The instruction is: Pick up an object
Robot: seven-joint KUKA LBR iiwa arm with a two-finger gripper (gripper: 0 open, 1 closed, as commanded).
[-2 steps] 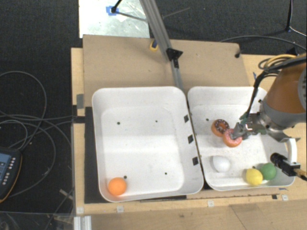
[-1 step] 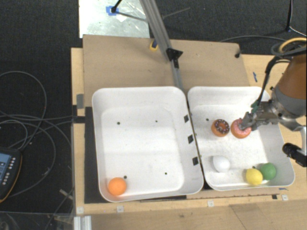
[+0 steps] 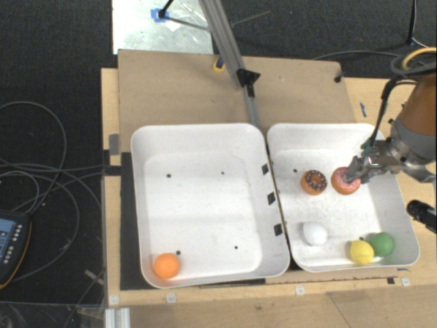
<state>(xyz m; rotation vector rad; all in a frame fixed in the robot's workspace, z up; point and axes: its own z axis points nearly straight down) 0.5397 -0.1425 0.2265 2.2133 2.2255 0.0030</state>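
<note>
Down over the right bin [image 3: 403, 210] went the gripper [image 3: 355, 175], reaching in from the right, orange band above the wrist. Sat right on top of the pink doughnut [image 3: 345, 182], touching it or just over it — hard to call. Could not tell whether the fingers were apart or together; too dark and small against the doughnut. Could not tell either whether the doughnut was off the bin floor.

Just left of the pink doughnut, nearly touching: a brown sprinkled doughnut [image 3: 314, 182], flat on the floor of the same bin. Further forward, a white ball [image 3: 315, 234] lying alone near the bin's middle front. In the front right corner, a yellow ball [image 3: 361, 251] and a green ball [image 3: 382, 244], pressed side by side.

Over in the left bin [image 3: 147, 149], one orange ball [image 3: 166, 266], tucked into the front left corner, well apart from everything else.

Beneath both bins, the tan bench [image 3: 177, 87].
</note>
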